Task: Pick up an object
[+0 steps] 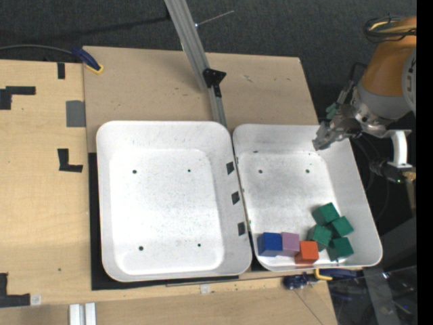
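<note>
Several small blocks lie in the near right corner of the right bin (284,181): a blue block (270,242), a lilac block (290,242), an orange block (308,250) and a cluster of green blocks (331,229). My gripper (323,141) hangs over the bin's far right corner, well away from the blocks. Nothing shows between its fingers, and their gap is too small to make out.
The left bin (166,195) sits beside the right one. A slanted metal pole (193,42) rises from between the bins at the back. The wooden bench (40,202) extends left. A blue clamp (304,281) sits at the right bin's near edge.
</note>
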`<state>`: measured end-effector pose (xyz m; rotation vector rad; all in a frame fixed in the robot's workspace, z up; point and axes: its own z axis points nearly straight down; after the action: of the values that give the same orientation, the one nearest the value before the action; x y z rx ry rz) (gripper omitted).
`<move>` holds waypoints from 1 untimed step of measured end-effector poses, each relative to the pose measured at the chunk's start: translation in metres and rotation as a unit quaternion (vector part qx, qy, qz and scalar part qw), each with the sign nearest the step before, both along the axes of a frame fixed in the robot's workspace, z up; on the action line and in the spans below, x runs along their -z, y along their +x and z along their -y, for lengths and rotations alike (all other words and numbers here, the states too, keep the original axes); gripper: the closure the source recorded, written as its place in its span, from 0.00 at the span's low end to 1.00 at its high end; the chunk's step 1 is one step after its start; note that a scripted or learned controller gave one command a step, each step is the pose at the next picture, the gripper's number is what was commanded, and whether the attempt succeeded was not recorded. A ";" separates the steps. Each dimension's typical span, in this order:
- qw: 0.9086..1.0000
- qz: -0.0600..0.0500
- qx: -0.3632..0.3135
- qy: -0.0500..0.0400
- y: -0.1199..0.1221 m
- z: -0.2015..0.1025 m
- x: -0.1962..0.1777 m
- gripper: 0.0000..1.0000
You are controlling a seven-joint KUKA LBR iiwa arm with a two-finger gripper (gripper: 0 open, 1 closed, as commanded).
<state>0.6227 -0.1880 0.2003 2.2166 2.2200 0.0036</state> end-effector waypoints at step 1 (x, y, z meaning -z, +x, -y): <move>1.000 -0.002 -0.003 0.002 0.005 -0.058 -0.010 1.00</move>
<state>0.6276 -0.1296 0.2099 2.2146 2.2296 0.0024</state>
